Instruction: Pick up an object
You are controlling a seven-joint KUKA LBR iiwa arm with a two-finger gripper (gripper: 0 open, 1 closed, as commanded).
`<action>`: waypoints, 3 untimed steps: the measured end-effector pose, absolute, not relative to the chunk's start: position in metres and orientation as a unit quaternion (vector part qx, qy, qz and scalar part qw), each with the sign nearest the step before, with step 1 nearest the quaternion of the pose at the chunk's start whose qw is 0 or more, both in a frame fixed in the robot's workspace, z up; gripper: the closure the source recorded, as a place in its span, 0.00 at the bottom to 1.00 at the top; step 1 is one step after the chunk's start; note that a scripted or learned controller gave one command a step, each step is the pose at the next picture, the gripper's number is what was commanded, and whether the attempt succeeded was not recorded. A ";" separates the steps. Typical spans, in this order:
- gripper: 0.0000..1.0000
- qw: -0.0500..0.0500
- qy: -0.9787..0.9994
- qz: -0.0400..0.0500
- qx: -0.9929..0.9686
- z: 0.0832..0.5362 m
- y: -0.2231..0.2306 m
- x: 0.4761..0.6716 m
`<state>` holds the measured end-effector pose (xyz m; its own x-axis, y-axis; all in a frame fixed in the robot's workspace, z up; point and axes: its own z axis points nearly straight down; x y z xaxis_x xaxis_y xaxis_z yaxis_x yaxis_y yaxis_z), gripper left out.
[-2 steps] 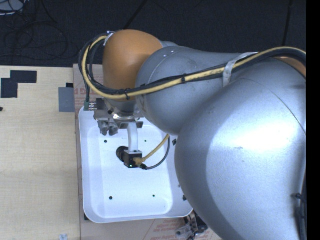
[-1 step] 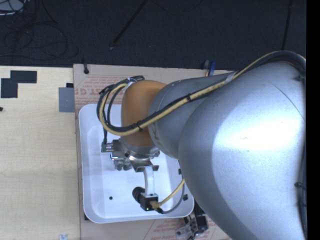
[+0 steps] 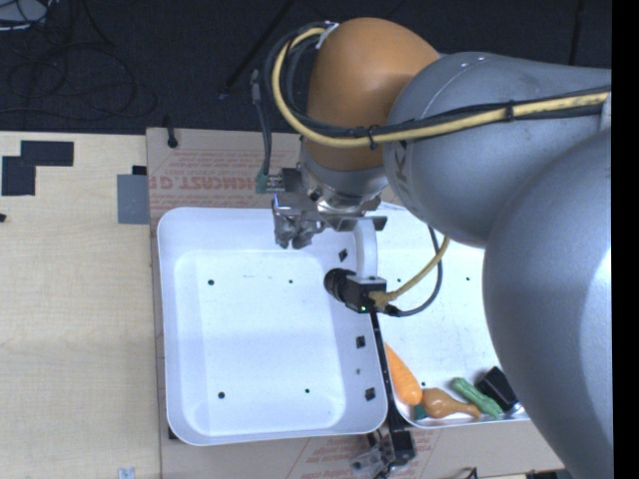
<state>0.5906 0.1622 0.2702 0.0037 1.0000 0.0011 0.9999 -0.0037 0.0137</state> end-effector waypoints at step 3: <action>1.00 -0.002 0.707 -0.005 0.707 0.284 0.242 0.494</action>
